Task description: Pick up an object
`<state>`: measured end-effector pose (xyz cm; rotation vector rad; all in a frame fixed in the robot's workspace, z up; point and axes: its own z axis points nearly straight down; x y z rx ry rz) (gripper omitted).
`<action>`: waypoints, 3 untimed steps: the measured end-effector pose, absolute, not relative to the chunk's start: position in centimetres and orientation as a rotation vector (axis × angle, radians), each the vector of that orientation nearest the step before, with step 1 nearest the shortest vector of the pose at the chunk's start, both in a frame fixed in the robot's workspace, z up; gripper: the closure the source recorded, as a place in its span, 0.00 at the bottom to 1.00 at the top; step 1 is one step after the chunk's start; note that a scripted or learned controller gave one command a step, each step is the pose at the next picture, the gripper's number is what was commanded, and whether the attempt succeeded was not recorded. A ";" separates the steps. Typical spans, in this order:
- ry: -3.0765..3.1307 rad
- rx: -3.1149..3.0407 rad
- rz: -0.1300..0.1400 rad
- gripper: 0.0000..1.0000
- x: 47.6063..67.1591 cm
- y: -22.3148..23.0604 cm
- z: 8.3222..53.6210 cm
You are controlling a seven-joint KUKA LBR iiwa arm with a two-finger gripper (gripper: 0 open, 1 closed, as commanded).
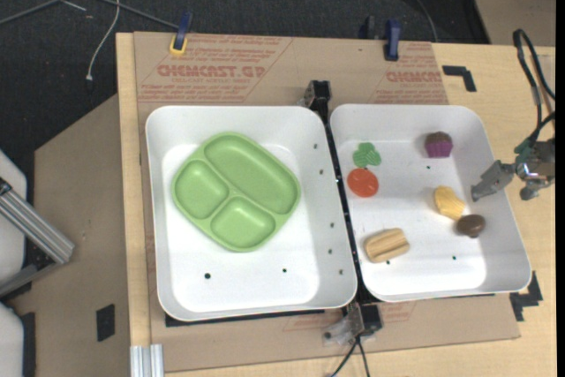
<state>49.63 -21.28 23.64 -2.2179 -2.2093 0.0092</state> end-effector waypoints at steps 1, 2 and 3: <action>-2.222 -2.221 0.000 0.00 49.9 -21.2 24.3; -2.217 -2.218 0.003 0.00 50.0 -21.8 19.9; -2.220 -2.220 0.000 0.00 49.3 -21.2 14.3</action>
